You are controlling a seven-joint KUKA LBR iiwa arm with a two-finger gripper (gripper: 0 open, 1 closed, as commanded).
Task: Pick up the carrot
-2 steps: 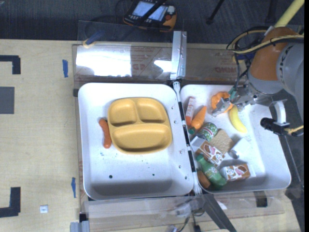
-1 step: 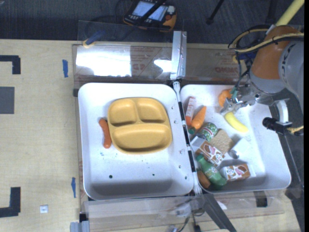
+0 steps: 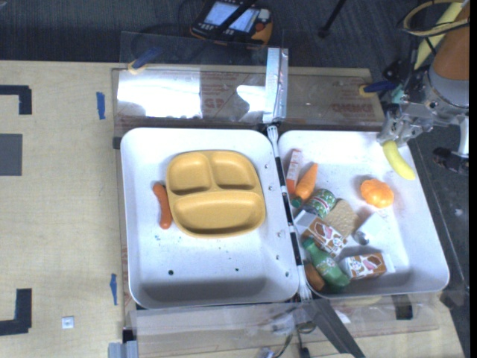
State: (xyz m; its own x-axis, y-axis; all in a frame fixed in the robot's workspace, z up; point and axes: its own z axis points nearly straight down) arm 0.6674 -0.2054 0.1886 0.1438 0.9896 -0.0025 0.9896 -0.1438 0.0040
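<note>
The carrot (image 3: 306, 180), a short orange taper, lies tilted near the left wall of the right bin (image 3: 428, 252), beside a red and white packet (image 3: 293, 162) and above a green can (image 3: 322, 201). My gripper (image 3: 399, 131) hangs at the bin's far right corner, well to the right of the carrot and just above the top end of a yellow banana (image 3: 399, 161). Its fingers stand slightly apart and open, with nothing between them.
The right bin also holds an orange (image 3: 377, 192), a cracker (image 3: 341, 216), small cartons (image 3: 365, 265) and a green bottle (image 3: 326, 265). The left bin (image 3: 141, 259) holds a yellow divided plate (image 3: 215, 192) and a sausage (image 3: 162, 204).
</note>
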